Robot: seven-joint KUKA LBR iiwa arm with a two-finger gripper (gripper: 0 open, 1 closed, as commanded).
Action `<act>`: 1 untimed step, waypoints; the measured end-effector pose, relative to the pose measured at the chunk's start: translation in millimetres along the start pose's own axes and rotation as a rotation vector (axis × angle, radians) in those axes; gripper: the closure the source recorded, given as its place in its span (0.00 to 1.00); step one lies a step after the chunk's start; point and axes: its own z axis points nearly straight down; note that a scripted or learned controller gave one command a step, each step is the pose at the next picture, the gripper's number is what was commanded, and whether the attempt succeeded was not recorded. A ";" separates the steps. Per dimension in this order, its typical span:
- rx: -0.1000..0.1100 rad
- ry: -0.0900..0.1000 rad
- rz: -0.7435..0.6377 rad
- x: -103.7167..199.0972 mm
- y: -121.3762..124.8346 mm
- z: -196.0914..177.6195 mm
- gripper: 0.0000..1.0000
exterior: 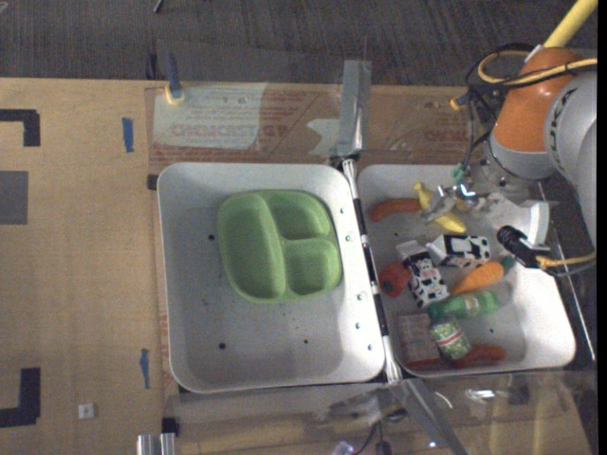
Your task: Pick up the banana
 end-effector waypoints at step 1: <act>-0.009 0.017 0.155 -34.1 -4.5 -1.7 0.00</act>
